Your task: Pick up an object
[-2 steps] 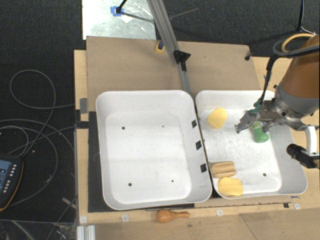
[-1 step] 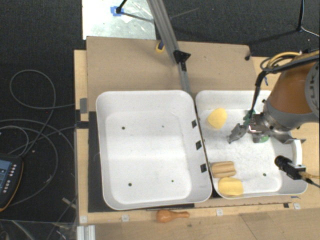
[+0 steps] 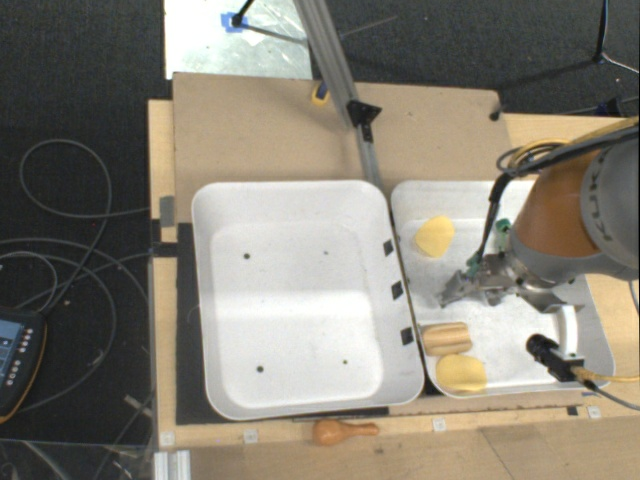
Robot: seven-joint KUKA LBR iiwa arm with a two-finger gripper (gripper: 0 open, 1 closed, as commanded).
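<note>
We saw the arm [image 3: 570, 218], grey with its orange band, reaching in from the right over the right bin [image 3: 600, 353]. Its gripper [image 3: 458, 288] hung low above the middle of that bin's floor, pointing left toward the divide between the two bins. We could not tell how the jaws stood, since the dark metal parts blurred together at the tip, and nothing showed clearly between them.

Three objects lay in the right bin. A pale yellow round piece [image 3: 435, 236] sat toward the far left part of the bin, apart from the gripper and farther away than it. A tan cylinder like a small bread roll [image 3: 446, 338] lay on its side near the left wall, nearer to us than the gripper and just below it in the view. A second yellow piece [image 3: 462, 373] rested right beside the roll on its near side, close to the bin's near rim; whether the two touched we could not tell.

The left bin [image 3: 215, 208] sat beside it on the brown bench [image 3: 260, 128], its floor marked by a few small dark dots. Black clips lined the seam where the two bins met.

On the bench's near edge, outside both bins, lay a small orange-brown pear-shaped object [image 3: 343, 430]. A grey pole [image 3: 330, 48] slanted in from the far side and ended at the far rim between the bins. Cables [image 3: 60, 218] looped over the dark floor at left.
</note>
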